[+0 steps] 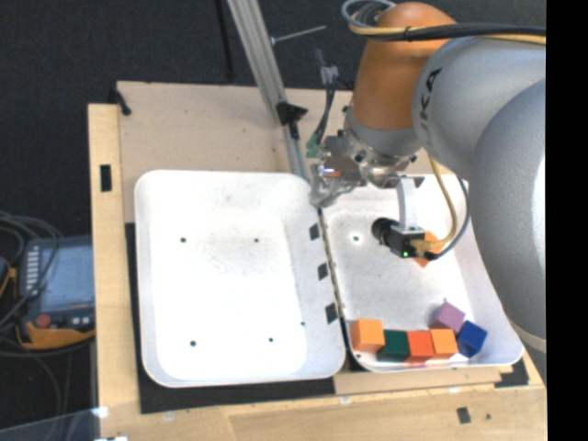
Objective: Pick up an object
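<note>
Several small blocks lie along the near edge of the right bin [367,274]: an orange block [368,333], a green block [396,344], a red-orange block [421,344], another orange block [444,341], a blue block [471,337] and a purple block [449,317]. A small orange piece [423,261] peeks out near the bin's middle right, partly hidden by the wrist hardware. My gripper [323,191] hangs at the far left corner of the right bin, by the wall between the bins, well away from the blocks. I see nothing held in it.
The left bin [220,274] sits beside the right one. A slanted metal rail [266,72] runs down from the top to the bins' far edge. The large grey arm [496,154] covers the right bin's right side. A pendant [55,288] lies off the bench at left.
</note>
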`<state>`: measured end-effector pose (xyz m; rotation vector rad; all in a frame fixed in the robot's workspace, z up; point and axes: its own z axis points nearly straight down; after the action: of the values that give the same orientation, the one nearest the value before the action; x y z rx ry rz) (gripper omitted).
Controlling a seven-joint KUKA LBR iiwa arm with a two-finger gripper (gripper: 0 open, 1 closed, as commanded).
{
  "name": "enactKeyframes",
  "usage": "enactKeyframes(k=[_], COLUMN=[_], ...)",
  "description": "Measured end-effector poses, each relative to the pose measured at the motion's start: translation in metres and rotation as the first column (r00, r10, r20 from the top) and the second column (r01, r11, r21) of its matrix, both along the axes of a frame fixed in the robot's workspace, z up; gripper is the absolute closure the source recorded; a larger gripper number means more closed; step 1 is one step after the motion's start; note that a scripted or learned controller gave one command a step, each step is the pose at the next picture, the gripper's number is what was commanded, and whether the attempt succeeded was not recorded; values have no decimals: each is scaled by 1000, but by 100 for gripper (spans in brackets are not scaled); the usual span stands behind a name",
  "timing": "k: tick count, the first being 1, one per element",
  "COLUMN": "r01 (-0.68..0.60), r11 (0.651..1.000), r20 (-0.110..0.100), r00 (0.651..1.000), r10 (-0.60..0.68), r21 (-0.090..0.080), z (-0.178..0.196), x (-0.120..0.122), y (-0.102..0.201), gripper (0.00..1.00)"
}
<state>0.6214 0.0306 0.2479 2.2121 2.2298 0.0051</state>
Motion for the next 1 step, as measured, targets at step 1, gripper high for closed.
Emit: enactKeyframes(k=[1], r01=[1], r11=[1000], r20=[-1], r00=[1000], r10=[-1], r21=[-1], z=[3], x=[8], y=[51], gripper=[100])
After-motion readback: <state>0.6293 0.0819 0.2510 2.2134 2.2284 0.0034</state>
